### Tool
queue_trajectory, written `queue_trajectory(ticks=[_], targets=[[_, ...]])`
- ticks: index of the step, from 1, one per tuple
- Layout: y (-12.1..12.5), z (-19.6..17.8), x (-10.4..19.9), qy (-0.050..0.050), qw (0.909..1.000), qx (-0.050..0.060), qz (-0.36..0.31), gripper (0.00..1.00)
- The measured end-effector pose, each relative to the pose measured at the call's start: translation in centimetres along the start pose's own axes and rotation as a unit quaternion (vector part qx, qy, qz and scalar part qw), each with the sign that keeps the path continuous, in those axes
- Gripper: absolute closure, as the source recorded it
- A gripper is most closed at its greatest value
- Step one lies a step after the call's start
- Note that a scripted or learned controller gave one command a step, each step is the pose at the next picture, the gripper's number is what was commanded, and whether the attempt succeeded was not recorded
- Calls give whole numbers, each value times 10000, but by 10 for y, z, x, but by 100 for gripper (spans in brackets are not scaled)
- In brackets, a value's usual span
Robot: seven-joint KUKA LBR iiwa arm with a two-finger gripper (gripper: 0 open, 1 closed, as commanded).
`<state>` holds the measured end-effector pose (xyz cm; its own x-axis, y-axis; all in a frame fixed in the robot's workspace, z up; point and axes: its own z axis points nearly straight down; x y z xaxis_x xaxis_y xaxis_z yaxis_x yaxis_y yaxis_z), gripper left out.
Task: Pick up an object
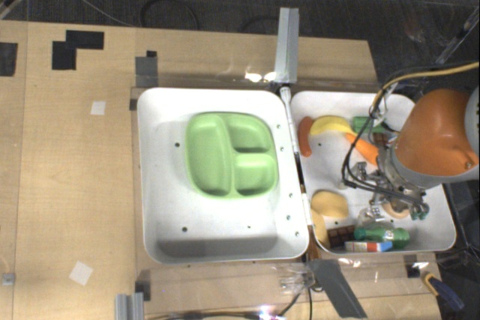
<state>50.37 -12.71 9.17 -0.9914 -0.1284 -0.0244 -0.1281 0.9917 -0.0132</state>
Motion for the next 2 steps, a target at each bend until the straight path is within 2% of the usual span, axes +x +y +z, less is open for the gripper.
queue_trajectory(ticks=[1, 2], targets=[[21, -2, -21, -58, 9995, 45, -291, 0], [-3, 4, -85, 30, 9946, -52, -1040, 0]])
